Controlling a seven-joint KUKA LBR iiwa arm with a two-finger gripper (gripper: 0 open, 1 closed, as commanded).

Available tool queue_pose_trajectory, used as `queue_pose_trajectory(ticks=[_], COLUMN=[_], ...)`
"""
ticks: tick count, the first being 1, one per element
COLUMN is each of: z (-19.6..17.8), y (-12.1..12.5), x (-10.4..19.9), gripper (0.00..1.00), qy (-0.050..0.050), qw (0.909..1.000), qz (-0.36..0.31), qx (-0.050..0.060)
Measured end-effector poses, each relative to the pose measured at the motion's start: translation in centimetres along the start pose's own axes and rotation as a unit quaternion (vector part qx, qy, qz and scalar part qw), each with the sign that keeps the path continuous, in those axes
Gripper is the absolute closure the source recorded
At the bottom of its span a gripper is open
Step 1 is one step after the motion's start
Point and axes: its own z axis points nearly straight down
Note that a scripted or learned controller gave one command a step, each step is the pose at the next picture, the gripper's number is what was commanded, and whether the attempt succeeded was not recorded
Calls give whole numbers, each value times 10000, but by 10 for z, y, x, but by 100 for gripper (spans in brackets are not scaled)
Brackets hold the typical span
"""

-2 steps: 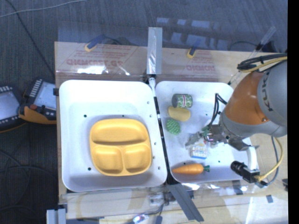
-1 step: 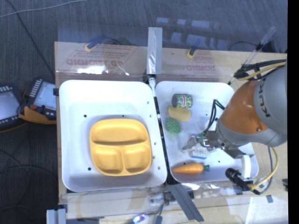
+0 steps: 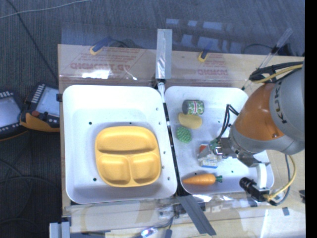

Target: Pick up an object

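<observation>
The right bin (image 3: 213,94) holds several small objects. A green can (image 3: 193,106) lies on its side near the back. Just in front of it sits a yellow lump (image 3: 190,121), then a green knobbly ball (image 3: 184,134). An orange carrot (image 3: 199,179) lies along the front wall. My gripper (image 3: 212,150) is down in the middle of this bin, right over a small white, red and blue item (image 3: 207,159) that it partly hides. The grey and orange arm (image 3: 262,120) covers the bin's right side.
The left bin (image 3: 74,133) carries a yellow divided plate (image 3: 129,155). A metal strip (image 3: 163,53) stands behind the wall between the bins. Cables (image 3: 277,71) run at the back right, and a handheld controller (image 3: 39,108) lies off the bench to the left.
</observation>
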Motion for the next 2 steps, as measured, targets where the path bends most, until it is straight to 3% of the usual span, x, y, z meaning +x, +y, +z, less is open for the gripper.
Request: queue_pose_trajectory(ticks=[1,2], z=[-17,-97], y=[12,33], x=[-43,4], gripper=[100,100], qy=[13,4], qw=[9961,9965], qz=[879,834], qx=[115,108])
